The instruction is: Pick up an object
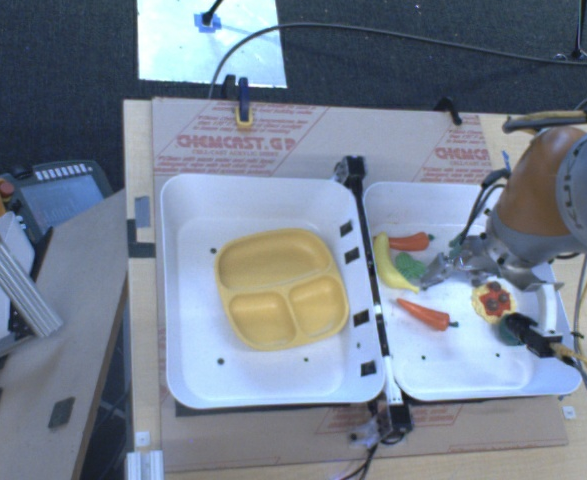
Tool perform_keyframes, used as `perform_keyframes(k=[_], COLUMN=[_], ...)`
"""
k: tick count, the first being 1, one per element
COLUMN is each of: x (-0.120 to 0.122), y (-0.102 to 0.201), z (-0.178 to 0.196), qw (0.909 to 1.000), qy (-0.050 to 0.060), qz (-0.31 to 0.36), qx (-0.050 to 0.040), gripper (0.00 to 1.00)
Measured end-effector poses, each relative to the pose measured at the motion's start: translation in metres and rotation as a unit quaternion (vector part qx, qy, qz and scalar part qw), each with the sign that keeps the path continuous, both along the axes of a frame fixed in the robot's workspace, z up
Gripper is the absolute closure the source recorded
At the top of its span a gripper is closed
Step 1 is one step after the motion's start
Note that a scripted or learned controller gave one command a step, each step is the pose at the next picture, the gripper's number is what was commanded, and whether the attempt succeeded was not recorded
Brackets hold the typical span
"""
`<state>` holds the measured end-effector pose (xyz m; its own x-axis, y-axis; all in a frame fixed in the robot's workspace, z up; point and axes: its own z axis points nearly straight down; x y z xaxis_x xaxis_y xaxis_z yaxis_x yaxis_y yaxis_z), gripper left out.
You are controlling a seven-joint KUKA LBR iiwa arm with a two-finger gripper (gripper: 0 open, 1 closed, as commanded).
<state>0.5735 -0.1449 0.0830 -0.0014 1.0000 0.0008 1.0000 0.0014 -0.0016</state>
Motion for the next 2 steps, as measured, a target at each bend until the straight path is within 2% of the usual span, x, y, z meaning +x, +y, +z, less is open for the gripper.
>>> perform_keyframes(k=[1,2], x=[0.001,0.004], y=[0.000,0.008], z=[0.013,0.060], qw=[1.0000,1.0000], qy=[-0.001,-0.003], qz=[0.000,0.002], qx=[-0.0007,-0.0008], gripper=[1.00,1.00])
